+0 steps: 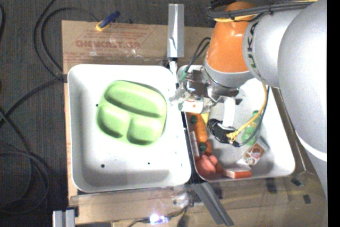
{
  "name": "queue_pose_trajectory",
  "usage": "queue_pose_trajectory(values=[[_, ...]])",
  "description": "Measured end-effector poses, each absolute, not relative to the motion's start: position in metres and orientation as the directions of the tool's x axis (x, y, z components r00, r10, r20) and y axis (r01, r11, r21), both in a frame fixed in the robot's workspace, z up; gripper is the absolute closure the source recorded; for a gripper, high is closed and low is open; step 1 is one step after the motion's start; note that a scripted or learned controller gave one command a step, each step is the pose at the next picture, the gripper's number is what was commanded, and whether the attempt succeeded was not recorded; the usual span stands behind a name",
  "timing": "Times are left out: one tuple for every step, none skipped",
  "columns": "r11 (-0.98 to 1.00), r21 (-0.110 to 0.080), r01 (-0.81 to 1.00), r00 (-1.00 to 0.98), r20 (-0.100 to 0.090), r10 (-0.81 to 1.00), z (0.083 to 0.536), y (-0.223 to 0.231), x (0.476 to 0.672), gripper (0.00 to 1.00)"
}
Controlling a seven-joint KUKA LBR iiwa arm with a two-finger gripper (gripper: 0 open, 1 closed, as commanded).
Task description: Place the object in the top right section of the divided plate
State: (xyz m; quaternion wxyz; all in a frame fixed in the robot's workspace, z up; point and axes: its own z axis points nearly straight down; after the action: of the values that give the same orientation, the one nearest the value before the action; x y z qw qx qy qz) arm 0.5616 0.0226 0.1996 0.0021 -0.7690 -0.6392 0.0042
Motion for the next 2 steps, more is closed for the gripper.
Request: queue_pose_trajectory(values=[[-0.287,-0.009,0.958,0.287,-0.004,0.958,0.179,0.071,0.546,1.0],[-0.351,-0.008,0.936,0.351,-0.007,0.936,0.179,0.094,0.608,1.0]])
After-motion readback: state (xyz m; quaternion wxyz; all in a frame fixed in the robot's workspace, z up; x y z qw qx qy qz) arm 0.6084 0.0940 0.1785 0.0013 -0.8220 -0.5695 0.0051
